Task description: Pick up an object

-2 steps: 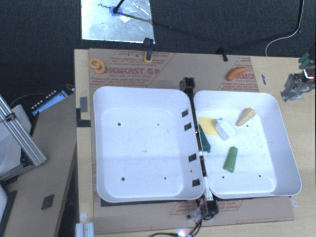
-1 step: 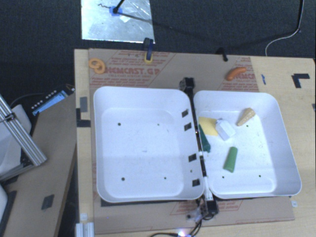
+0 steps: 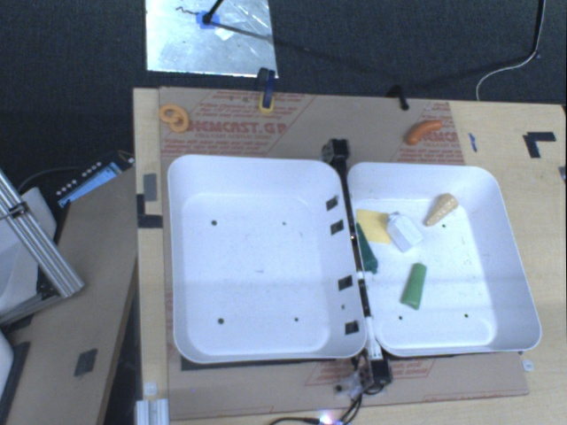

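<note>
Objects (image 3: 413, 285) in right bin (image 3: 505, 237), wooden bench (image 3: 496, 122)

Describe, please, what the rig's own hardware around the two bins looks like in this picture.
The rig hardware here is the two shallow white bins, left and right, rounded at the corners and joined by small black clips. They sit on a tan bench board with red print. Wires bunch at the seam's near end, and a silver rail stands at the left.
</note>
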Controlling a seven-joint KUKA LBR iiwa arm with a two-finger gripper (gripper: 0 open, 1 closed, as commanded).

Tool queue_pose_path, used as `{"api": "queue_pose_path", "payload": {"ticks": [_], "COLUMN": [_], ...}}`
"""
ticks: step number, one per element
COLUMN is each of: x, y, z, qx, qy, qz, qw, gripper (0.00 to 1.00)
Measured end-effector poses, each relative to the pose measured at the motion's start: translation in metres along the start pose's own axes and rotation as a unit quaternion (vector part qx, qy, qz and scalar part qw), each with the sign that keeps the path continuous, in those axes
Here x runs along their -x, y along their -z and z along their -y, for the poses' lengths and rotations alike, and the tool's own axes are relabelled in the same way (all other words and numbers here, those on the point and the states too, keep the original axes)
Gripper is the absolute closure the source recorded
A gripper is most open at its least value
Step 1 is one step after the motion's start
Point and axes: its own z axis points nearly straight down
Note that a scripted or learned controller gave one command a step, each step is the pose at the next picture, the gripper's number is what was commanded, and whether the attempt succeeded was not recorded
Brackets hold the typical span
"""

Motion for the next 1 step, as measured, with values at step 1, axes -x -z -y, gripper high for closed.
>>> {"api": "queue_pose_path", "payload": {"ticks": [1], "x": [-0.0354], "y": [-0.0015], "z": [0.0406], "qx": [-0.002], "qy": [0.001], "qz": [-0.002], "qw": [1.0000], "gripper": [1.00]}}
